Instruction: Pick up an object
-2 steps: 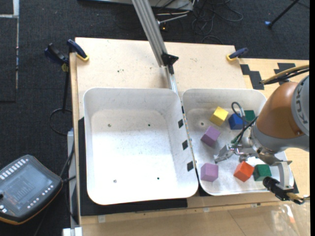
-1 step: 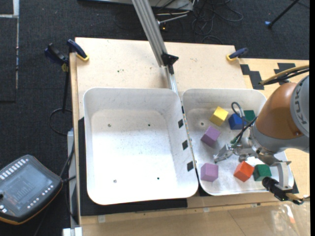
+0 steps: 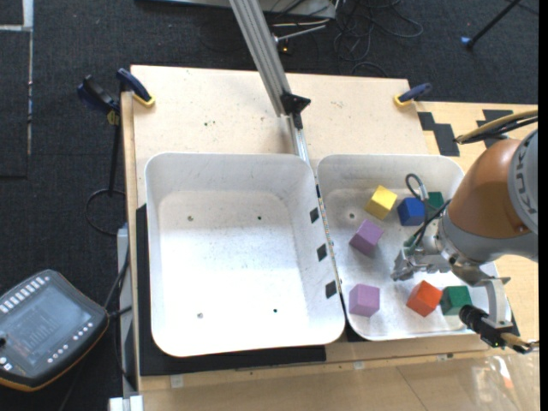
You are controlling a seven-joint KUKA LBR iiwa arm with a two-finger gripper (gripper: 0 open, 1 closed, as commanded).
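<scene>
The robot arm (image 3: 497, 212) comes in from the right side. It is grey with a big orange band near the wrist. It hangs over the right bin (image 3: 342, 171), which is white and shallow.

The claw (image 3: 409, 264) sits low in the right bin, near the middle of it. Its metal tips point left and down. The claw is small and partly hidden by the arm, so I cannot tell if it is apart or together. No block shows between its tips.

Many little blocks lie in the right bin. A yellow block (image 3: 382, 201) is near the top, and a blue block (image 3: 411, 211) is just beside it on the right. A bit of green (image 3: 435, 200) peeks out next to the blue one. A purple block (image 3: 366, 236) lies left of the claw. Another purple block (image 3: 364, 299) is lower down, near the front wall. An orange block (image 3: 423, 298) lies just below the claw, and a green block (image 3: 456, 299) touches it, or nearly so, on the right.

The left bin (image 3: 163, 187) is beside the right one. Both bins rest on a pale bench (image 3: 223, 110). A grey hand controller (image 3: 43, 328) lies on the dark floor at the lower left.
</scene>
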